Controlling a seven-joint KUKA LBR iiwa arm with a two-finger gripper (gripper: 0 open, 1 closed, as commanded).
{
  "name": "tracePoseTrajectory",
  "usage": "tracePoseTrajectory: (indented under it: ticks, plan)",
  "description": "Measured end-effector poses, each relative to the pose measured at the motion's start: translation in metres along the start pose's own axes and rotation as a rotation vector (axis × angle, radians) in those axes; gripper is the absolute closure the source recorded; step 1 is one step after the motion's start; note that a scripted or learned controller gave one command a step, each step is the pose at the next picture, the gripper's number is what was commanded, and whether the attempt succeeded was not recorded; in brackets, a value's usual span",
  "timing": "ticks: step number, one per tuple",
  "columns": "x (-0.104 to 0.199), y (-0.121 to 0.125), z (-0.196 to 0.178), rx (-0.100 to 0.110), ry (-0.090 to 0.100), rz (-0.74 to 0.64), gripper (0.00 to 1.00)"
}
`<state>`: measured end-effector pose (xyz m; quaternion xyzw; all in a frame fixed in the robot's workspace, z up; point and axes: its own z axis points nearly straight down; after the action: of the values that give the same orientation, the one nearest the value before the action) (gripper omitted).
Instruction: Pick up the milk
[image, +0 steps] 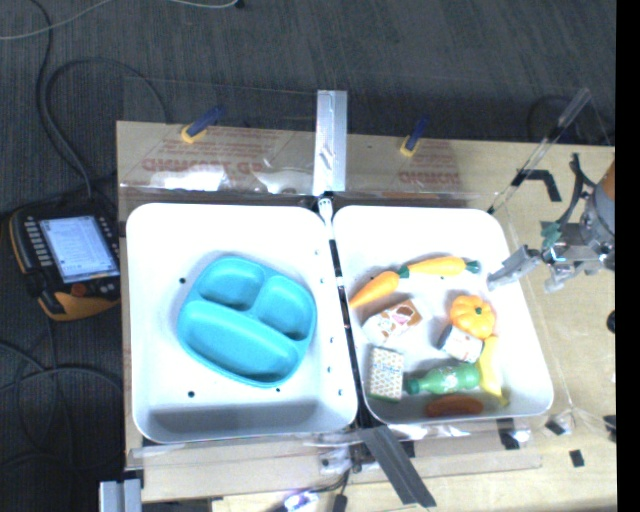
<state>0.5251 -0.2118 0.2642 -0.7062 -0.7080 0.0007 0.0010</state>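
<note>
The milk (393, 322), a small white carton with red-brown print, lies tilted in the middle of the right bin (520, 300), just below an orange carrot (373, 289). My gripper (535, 272) hangs at the far right, over that bin's right rim and well to the right of the milk. Its fingers (508, 268) stand open and hold nothing. The arm's wrist is cut off by the right side of the view.
Around the milk lie a yellow-orange corn cob (440, 266), an orange pumpkin (472, 314), a white can (460, 345), a patterned box (386, 372), a green bottle (445, 381), a yellow banana (490, 370) and a red sausage (455, 405). The left bin (150, 380) holds a blue divided plate (248, 318).
</note>
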Motion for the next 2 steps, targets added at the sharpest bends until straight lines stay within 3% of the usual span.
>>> tracePoseTrajectory:
  ticks: [1,2]
  plan:
    - [0.055,-0.019,0.117,0.0,0.001,-0.067,0.0]
    - [0.088,0.008,0.114,0.0,0.001,-0.165,0.0]
